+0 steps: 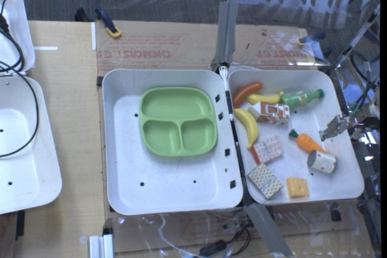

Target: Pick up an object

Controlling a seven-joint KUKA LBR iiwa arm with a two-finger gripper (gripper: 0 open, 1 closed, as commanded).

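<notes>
Nearest to us, along the right bin's (354,190) near edge, lie a patterned cracker packet (265,180) and, to its right, a yellow cheese wedge (296,187). We see the gripper (334,128) at that bin's right rim, above a white cup (321,161) lying on its side; whether its jaws are spread or pressed together we cannot tell, as the tip is small and blurred. Nothing shows between them. Just left of the gripper lies a carrot (308,142). Further left, a pink wafer block (268,148), then a banana (247,124) against the dividing wall. Toward the far side we note a small carton (271,112), a green bottle (300,97), a second yellow banana (266,98) and what looks like a red sausage (247,92). Left bin (121,184): one green divided plate (179,121).
</notes>
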